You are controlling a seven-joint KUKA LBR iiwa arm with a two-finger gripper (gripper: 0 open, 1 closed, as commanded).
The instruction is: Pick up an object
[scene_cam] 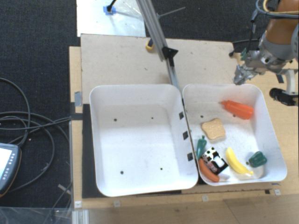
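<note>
Claw: the claw [239, 77] is hanging over the far rim of the right bin [270, 120], at the end of the grey arm with its orange band; whether it is released or clenched I cannot tell, and nothing is showing in its grip.
Right bin: it is sitting on the tabletop [121, 59] just beside the left bin [100, 139], their inner walls touching.
Orange carrot: the orange carrot [238, 108] is lying in the far part of the right bin, nearest the claw but apart from it; its long axis is running left to right with a slight tilt, the narrow end pointing left toward the bin divider.
Bread slice: the bread slice [213, 129] is lying flat near the bin's middle, just nearer the camera than the carrot.
Banana: the banana [237, 162] is lying in the near part, its long axis running diagonally from upper left to lower right.
Green pepper: the green pepper [257, 159] is sitting by the near right corner, just beside the banana.
Black-and-white toy: the black-and-white toy [215, 160] is resting left of the banana.
Red sausage: the red sausage [208, 170] is lying against the near wall, touching the toy.
Green stick: the green stick [201, 146] is standing slantwise by the divider wall.
</note>
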